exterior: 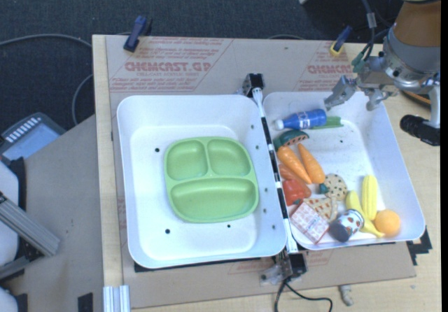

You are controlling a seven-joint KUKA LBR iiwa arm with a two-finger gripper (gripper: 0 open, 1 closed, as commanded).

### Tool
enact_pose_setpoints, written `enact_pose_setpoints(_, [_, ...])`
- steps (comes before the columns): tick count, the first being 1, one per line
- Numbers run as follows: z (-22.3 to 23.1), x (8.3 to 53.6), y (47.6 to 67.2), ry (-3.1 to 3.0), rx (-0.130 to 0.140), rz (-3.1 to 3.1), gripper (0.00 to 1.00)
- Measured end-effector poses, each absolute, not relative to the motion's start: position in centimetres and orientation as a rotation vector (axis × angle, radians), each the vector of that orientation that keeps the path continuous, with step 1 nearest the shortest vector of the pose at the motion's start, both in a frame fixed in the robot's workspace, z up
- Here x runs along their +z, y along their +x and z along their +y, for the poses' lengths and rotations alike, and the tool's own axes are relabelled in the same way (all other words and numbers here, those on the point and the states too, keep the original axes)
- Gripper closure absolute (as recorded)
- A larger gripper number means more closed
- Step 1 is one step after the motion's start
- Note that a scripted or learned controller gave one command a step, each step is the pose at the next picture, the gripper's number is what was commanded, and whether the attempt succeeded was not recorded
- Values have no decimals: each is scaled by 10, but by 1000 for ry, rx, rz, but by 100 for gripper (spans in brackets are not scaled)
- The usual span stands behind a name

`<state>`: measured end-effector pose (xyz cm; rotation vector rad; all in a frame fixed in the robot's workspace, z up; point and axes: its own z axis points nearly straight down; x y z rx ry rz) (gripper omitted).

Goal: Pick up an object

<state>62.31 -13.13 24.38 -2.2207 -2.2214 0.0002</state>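
On the bench (210,66), toys crowd the right bin (402,164); the hand (358,94) hovers with fingers spread and nothing between them above the blue bottle (302,120), seemingly lining up a grasp.

Bright, even overhead light; soft shadows, slightly grainy, mild blur.

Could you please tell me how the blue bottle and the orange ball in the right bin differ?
The blue plastic bottle is long and lies on its side at the far end of the right white bin; the small orange ball is round and sits at the near right corner. The bottle lies near the gripper; the ball is far from it. Both rest in the same bin.
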Motion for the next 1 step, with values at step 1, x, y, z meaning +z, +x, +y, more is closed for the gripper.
enact_pose_setpoints(1, [-95, 118, 573, -2220, 2, -2219, 0])
